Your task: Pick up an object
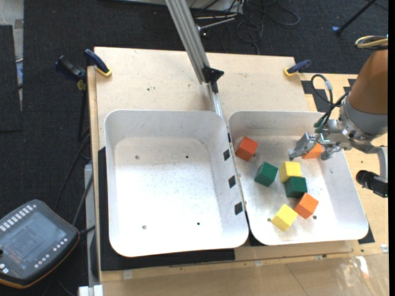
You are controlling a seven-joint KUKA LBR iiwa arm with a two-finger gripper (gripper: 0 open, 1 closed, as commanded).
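My gripper (313, 148) is over the upper right part of the right bin (345, 227), reaching in from the right. A small orange block (313, 152) shows between its fingers, and the gripper is shut on it. Loose in the same bin lie another orange block (247, 147) at the upper left, a green block (266, 174), a yellow block (291, 170), a dark green block (295, 185), a third orange block (306, 205) and a second yellow block (284, 217).
The left bin (123, 165) sits beside the right one, sharing a raised middle edge. A metal pole (188, 32) slants down to the bins' junction. Clamps (99, 63) mark the board's back corners. A pendant (31, 242) lies at the lower left.
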